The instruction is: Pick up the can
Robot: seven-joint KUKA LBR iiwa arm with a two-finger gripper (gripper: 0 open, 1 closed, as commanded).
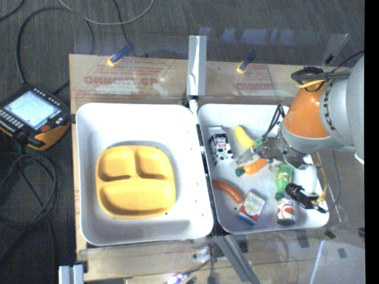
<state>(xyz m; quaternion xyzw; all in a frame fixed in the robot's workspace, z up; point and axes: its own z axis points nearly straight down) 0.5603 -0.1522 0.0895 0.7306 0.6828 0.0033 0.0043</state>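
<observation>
Low in our right bin (pixel 208 158), the red-and-white can (pixel 286 211) stands unlifted near the front wall, our pincer (pixel 267 151) hovering over the carrot (pixel 253 167) farther back, so the pick remains undone.

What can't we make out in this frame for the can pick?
- Gripper: camera view, the wrist covers its fingers; finger state unreadable.
- Can: label too small to read.
- Right bin: far right part hidden under the arm.
- Green bottle: partly covered by cabling.
</observation>
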